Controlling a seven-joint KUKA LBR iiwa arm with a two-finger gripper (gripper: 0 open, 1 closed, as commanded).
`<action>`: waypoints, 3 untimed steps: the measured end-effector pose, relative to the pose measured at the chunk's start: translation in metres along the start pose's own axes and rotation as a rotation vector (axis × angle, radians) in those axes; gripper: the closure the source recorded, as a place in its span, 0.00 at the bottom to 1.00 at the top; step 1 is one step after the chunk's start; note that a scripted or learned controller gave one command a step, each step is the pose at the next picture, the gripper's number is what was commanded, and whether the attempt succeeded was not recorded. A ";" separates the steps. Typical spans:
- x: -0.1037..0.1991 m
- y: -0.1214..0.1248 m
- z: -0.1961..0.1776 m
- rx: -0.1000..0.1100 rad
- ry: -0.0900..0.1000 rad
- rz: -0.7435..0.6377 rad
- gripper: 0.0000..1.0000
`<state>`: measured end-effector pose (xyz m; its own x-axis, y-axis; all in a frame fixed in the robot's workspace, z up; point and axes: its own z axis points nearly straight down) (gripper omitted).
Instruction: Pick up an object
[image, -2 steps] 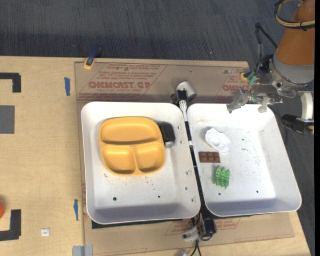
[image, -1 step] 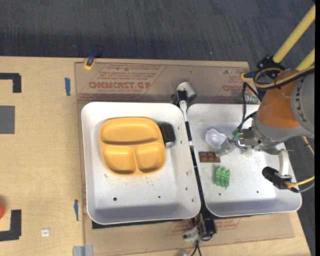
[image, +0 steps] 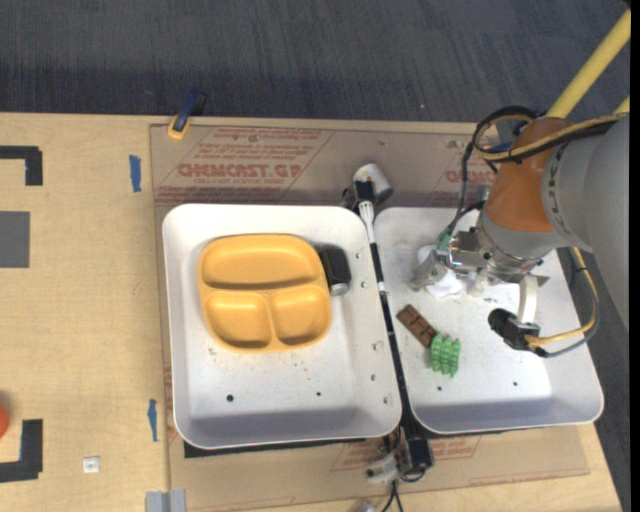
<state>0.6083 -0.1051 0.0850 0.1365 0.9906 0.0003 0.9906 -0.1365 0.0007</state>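
Down low in the right bin (image: 560, 390), near its far wall, sits the gripper (image: 462, 272). Cannot tell whether open or shut, hidden under the wrist. Touching or just over a white crumpled object (image: 446, 284); contact unclear. Nearer the camera, by the divider, lies a brown bar (image: 415, 324), long axis slanting from upper left to lower right. Just beside its lower end, a green block (image: 445, 355). Over in the left bin (image: 190, 390), a yellow divided tray (image: 266, 290) with a black object (image: 334, 267) touching its right edge.
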 end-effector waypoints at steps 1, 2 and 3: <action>0.000 0.001 -0.010 -0.003 0.001 0.002 1.00; 0.011 -0.043 -0.100 0.000 0.000 0.045 1.00; -0.068 -0.097 -0.125 0.004 0.000 0.303 1.00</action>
<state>0.5033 -0.1595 0.2100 0.4259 0.9048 0.0001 0.9047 -0.4259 -0.0034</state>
